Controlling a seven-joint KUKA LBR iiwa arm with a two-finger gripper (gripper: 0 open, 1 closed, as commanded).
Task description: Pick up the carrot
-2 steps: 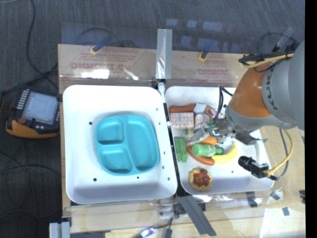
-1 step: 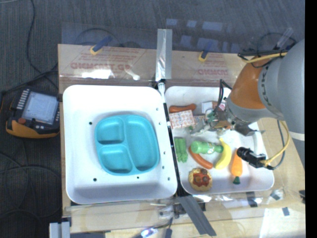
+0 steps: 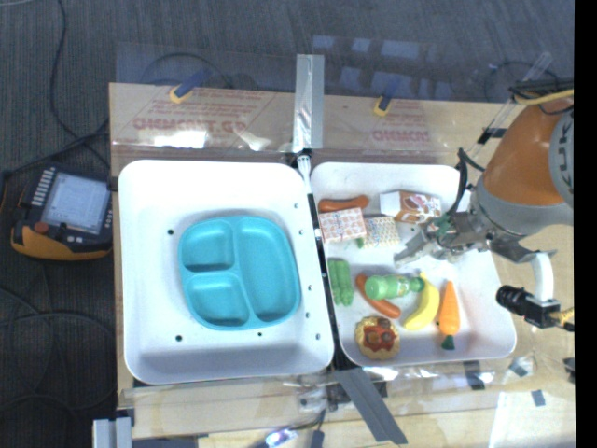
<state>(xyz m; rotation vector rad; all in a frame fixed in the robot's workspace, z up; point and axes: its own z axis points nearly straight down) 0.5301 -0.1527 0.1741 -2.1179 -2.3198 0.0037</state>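
Note:
The carrot (image 3: 449, 308) is orange with a small green stem end pointing toward the front. It lies in the right white bin (image 3: 494, 339), near its front right corner and just right of a yellow banana (image 3: 423, 309). My gripper (image 3: 427, 243) hangs over the middle of the right bin, behind and to the left of the carrot and apart from it. The grey arm with its orange band (image 3: 524, 168) reaches in from the right. Nothing is seen held in the gripper.
The right bin also holds a sausage (image 3: 343, 203), a pink box (image 3: 342, 224), a silver packet (image 3: 381, 231), a snack bag (image 3: 417, 205), green vegetables (image 3: 340, 281), and a red-yellow fruit (image 3: 377, 336). A blue divided tray (image 3: 241, 269) sits in the left bin.

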